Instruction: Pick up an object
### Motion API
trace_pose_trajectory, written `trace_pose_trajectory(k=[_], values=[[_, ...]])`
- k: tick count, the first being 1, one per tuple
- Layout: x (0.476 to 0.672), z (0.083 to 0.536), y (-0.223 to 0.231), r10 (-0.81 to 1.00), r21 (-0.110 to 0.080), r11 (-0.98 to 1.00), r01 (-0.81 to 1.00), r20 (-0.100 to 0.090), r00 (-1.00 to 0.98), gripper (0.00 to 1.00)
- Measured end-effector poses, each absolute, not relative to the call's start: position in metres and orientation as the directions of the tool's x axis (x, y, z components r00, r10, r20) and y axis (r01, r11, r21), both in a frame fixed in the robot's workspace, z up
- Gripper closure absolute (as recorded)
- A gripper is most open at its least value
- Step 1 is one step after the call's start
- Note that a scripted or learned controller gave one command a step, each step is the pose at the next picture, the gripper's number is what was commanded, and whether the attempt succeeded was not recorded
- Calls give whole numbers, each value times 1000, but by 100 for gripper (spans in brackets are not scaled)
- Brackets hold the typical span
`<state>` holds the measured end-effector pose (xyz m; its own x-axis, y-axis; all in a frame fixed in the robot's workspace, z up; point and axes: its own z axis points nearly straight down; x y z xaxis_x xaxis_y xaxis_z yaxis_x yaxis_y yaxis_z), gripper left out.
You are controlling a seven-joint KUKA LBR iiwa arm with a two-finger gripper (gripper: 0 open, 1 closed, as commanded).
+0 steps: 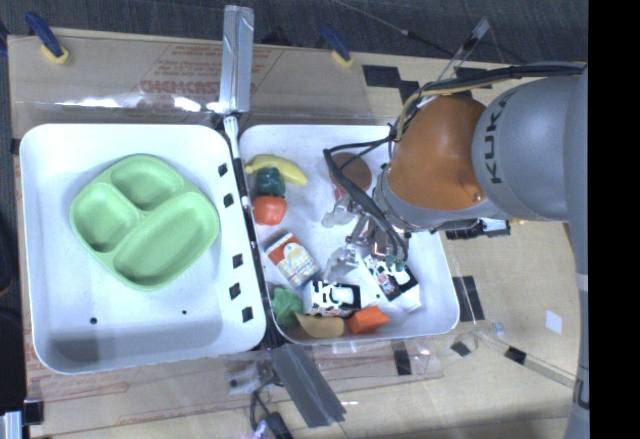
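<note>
You have the gripper [350, 257] low in the right bin [300, 142], over the clutter toward its near side; its fingers are lost among cables and toys, so you cannot tell whether they are apart or together, and nothing visibly sits between them. The likeliest target is the black-and-white toy [332, 297] just below the gripper, near the bin's front wall; you should expect it to be light, hard plastic and a little slick, best pinched across its narrow middle. It lies touching a tan piece [320, 327] and an orange piece [368, 319], so a wide approach may nudge those first. The small carton [292, 260] to the left looks stiff and flat-sided, an easier hold across its short faces; the banana [278, 168] and the orange-and-green vegetable [268, 197] lie apart near the divider, rounded and prone to roll. The green divided plate [145, 219] sits alone in the left bin [50, 327].
</note>
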<state>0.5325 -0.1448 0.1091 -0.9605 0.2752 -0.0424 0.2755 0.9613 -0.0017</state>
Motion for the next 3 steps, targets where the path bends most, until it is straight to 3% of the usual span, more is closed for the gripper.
trace_pose_trajectory(k=[1,3], values=[[578,113,-191,220,-1,976,220,-5,-976,0],[509,94,-206,502,2,865,502,-6,-865,0]])
